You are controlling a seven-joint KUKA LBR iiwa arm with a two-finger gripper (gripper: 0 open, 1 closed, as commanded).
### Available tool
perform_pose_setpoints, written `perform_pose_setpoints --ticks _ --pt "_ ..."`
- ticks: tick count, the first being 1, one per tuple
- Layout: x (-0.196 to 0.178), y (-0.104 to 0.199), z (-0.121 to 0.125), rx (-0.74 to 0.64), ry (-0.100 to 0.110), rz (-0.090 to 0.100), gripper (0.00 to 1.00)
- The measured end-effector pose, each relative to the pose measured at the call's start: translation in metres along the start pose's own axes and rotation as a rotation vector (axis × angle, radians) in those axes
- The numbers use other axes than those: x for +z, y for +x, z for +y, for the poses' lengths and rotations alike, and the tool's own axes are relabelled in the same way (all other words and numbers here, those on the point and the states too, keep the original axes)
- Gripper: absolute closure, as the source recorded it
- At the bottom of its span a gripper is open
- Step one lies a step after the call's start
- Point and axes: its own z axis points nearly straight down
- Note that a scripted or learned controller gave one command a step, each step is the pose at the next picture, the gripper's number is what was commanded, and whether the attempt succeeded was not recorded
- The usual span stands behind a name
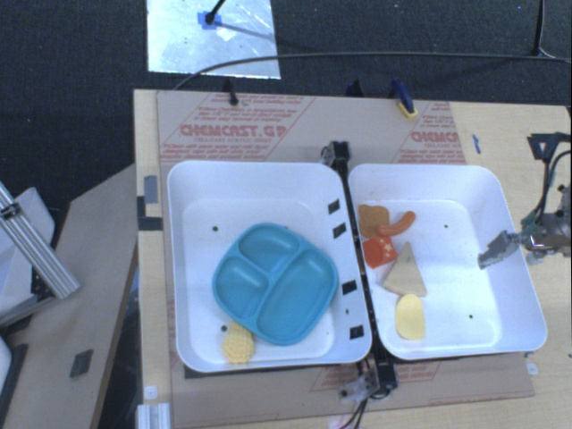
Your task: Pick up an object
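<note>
The grey two-finger gripper reaches in over the right rim of the right shallow white bin, nothing visible between its fingers; whether they are parted or closed cannot be told. Well to its left, clustered against that bin's left wall, lie an orange sausage-shaped piece, a brown piece, a red piece, a tan wedge and a pale yellow oval. The left shallow white bin holds a blue divided plastic plate with a yellow knobbly corn-like piece just beside its lower-left edge.

Even bright overhead light, glare on foil sheet, soft shadows, slightly blurry img
</note>
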Motion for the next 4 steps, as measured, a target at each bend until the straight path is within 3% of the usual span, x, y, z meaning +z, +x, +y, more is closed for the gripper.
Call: perform_pose_setpoints --ticks 1,2,4 --pt "-0.005 0.000 0.002 -0.003 -0.009 -0.002 0.00" --pt "0.041 -0.008 0.002 -0.001 -0.006 -0.002 0.00" --pt "0.150 0.003 0.003 -0.001 -0.006 -0.001 0.00"
